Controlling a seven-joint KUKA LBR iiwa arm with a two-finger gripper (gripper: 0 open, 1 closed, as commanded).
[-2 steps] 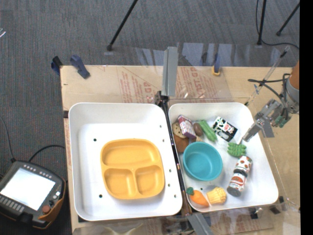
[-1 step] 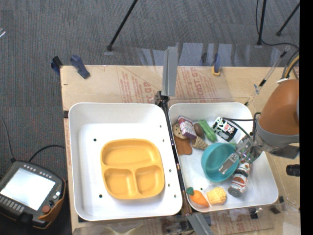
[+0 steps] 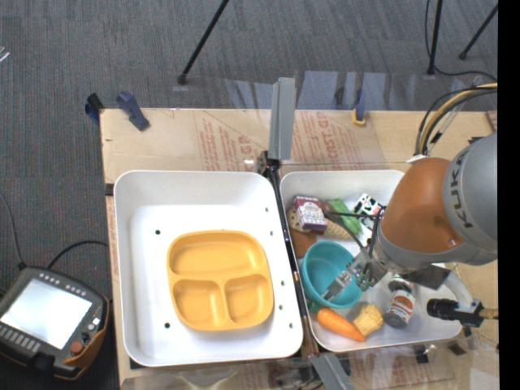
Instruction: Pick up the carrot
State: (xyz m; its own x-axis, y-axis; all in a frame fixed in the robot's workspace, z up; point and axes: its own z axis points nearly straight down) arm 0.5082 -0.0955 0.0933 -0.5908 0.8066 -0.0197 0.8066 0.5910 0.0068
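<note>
The carrot [image 3: 340,324] lies at the near edge of the right bin [image 3: 422,336], pointing slantwise with its thin end toward the right, untouched. Just beside that end sits a pale yellow block [image 3: 368,319], touching or nearly so. A small can [image 3: 398,305] stands a little farther right.

Just behind the carrot is a teal bowl [image 3: 327,268]. My gripper [image 3: 344,283] hangs over the bowl's near right rim, above and behind the carrot and apart from it. My fingers [image 3: 334,287] look spread a little, with nothing between them.

Farther back in the same bin a small purple box [image 3: 309,213] lies next to some green stuff [image 3: 344,217] and a black-and-white piece [image 3: 367,205]; I cannot make out what those are. My orange band [image 3: 418,210] covers the bin's right side.

The left bin [image 3: 138,218] holds a yellow tray [image 3: 219,279] with three compartments, well apart from the carrot.
</note>
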